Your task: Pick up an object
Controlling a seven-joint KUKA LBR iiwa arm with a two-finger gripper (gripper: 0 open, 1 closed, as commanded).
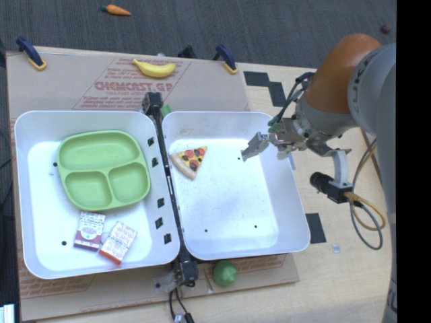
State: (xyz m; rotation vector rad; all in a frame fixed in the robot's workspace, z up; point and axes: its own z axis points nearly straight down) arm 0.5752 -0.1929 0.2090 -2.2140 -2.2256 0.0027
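1. The gripper (254,147) sits right of the frame's centre, over the upper right part of the right bin (286,227), its grey fingers pointing left and slightly down from the arm (343,79).
2. How far the claw is parted I cannot tell — the fingers read as one small grey shape. Nothing shows between them.
3. The pizza slice (188,161) lies on the right bin's floor near its upper left corner, to the left of the claw and a little lower in the frame, clearly apart from it with bare white floor between.
4. In the left bin (27,200) a green divided plate (103,168) fills the upper half; two small packets (104,236) lie side by side below it, toward the lower edge.
5. Outside the bins — a banana (155,66) rests on the cardboard near the top centre, a green ball (225,272) sits at the bottom centre just below the right bin, and a carrot (118,9) lies on the dark floor at upper left.
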